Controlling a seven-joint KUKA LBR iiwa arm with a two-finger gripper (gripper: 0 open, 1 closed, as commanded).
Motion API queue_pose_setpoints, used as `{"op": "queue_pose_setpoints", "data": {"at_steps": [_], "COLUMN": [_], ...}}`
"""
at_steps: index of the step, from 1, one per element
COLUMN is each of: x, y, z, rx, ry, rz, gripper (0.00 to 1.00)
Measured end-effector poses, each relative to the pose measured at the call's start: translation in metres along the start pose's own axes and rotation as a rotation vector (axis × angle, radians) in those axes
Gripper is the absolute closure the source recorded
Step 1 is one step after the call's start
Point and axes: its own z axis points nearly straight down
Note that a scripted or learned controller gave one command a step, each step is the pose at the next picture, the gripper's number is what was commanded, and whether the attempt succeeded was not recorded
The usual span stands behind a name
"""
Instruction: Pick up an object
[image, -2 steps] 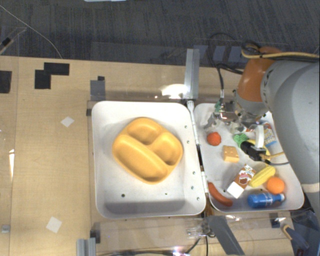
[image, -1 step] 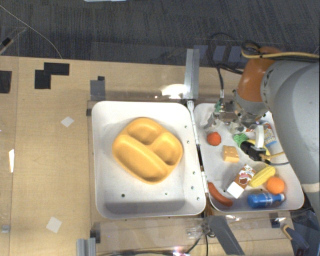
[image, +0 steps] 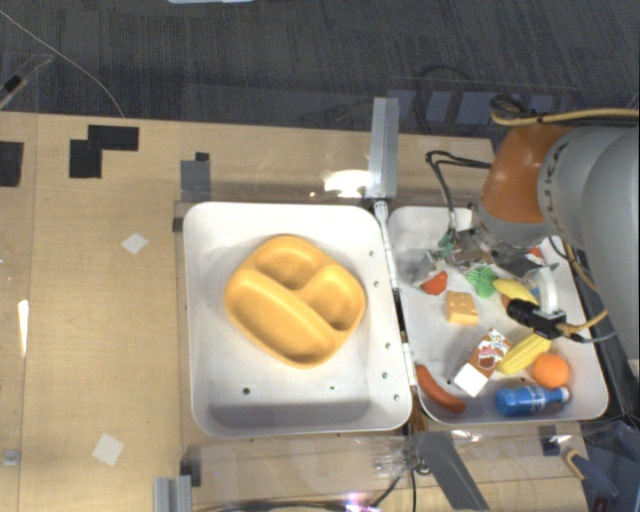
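I'm looking into a robotics lab. The pale wooden counter carries two shallow white plastic bins bolted between grey metal brackets. Black square markers sit left of the bins, loose cables trail behind them, and dark grey carpet lies beyond the counter.

Two shallow white bins sit side by side on a pale wooden bench. The left bin holds a yellow plastic divided tray, lying near its middle. The right bin holds small toy items: a red piece, a tan block, a green piece, a yellow corn cob, an orange ball, a blue bottle and a red sausage. The grey arm with its orange band reaches over that bin's far side, its gripper low above the toys.
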Motion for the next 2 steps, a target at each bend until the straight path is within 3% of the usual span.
{"op": "queue_pose_setpoints", "data": {"at_steps": [1, 2], "x": [-0.01, -0.001], "y": [0.01, 0.043], "z": [0.001, 0.001], "rx": [0.002, 0.004], "ry": [0.0, 0.001], "rz": [0.279, 0.543], "gripper": [0.0, 0.0]}}
